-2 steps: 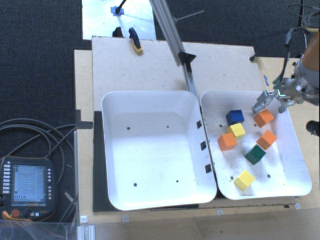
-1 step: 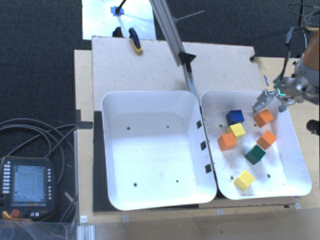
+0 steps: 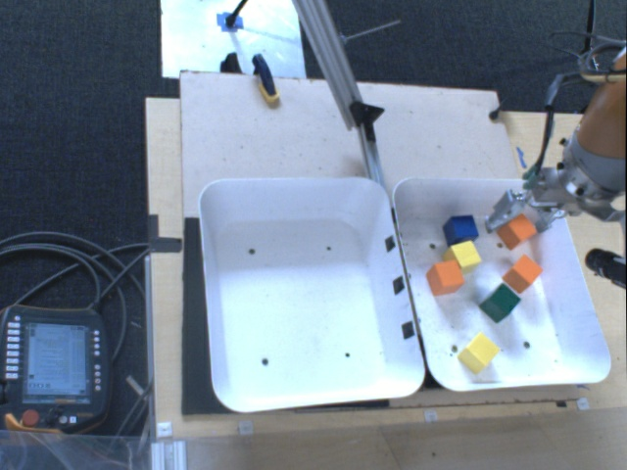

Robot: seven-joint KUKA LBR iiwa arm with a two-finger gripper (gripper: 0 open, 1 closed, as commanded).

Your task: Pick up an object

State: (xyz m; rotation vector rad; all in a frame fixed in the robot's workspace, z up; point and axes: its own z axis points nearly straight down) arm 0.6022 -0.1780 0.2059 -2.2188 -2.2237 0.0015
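Note:
The right bin [image 3: 578, 336] holds several small cubes. A blue cube [image 3: 460, 229] lies at the back, with a yellow cube [image 3: 466, 255] touching it in front and an orange cube [image 3: 445, 277] beside that. Another orange cube [image 3: 522, 272] and a green cube [image 3: 500, 303] sit further right. A second yellow cube [image 3: 479, 352] lies near the front. My gripper [image 3: 526, 215] hangs over the bin's back right part, directly above a third orange cube [image 3: 516, 231]. The gripper's body overlaps that cube's top edge, so contact is unclear.
The left bin [image 3: 220, 223] stands beside the right one, sharing a dark divider. A metal pole [image 3: 328, 47] slants across the back board. A teach pendant [image 3: 54, 365] with cables lies at the far left. A blue and yellow tool [image 3: 265, 78] rests on the board.

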